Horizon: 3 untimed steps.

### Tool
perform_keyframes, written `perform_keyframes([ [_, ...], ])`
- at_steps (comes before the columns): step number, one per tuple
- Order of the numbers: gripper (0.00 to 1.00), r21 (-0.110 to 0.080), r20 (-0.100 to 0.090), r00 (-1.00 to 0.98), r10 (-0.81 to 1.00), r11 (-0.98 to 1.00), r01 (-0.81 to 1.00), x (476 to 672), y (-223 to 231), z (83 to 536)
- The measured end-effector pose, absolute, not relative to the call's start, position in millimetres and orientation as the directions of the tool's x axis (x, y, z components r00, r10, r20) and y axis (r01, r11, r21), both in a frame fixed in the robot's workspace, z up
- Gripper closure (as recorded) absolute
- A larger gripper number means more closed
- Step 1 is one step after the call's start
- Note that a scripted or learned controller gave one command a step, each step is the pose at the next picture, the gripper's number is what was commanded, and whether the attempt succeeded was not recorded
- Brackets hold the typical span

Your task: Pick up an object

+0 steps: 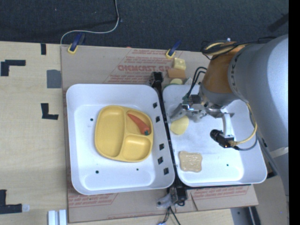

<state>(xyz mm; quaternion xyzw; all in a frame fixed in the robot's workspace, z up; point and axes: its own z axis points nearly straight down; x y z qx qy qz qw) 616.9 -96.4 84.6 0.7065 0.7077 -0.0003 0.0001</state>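
- A pale yellow, rounded, lemon-like object (pixel 179 125) lies in the right shallow white plastic bin (pixel 234 172), close to that bin's left wall and a little above its middle height; it rests on the bin floor.
- The grey metal two-finger gripper (pixel 182 110) sits just at twelve o'clock of the yellow object, its tip very near or touching the object's upper edge; whether the gripper is spread or closed cannot be told, and nothing can be seen caught in it.
- A flat, tan, roughly square piece like a slice of toast (pixel 191 161) lies at six o'clock of the yellow object, well apart from the gripper, near the bin's lower left corner.
- The grey arm with its orange band (pixel 220 74) comes in from three o'clock and covers the bin's upper right part; a black cable end (pixel 220 137) hangs over the bin floor at three o'clock of the yellow object.
- The left white bin (pixel 79 163) lies at nine o'clock, touching the right one along a black-clipped seam; it holds a yellow oval divided plate (pixel 112 130), with a red chilli-shaped piece (pixel 139 122) in the plate's upper right compartment.
- Outside the bins, at twelve o'clock of the gripper, a small tan block (pixel 177 69) and a pale rounded piece (pixel 176 82) rest on the brown cardboard sheet (pixel 108 69).
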Motion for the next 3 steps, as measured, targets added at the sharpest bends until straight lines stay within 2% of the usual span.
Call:
perform_keyframes([
  [1,0.0,0.0,0.001,-0.002,1.0,0.002,1.0,622.4,-100,85],
  [2,0.0,0.001,-0.001,0.0,1.0,0.0,1.0,599.9,-94,85],
  [3,0.0,0.0,0.0,-0.001,1.0,0.001,1.0,625.4,-96,85],
])
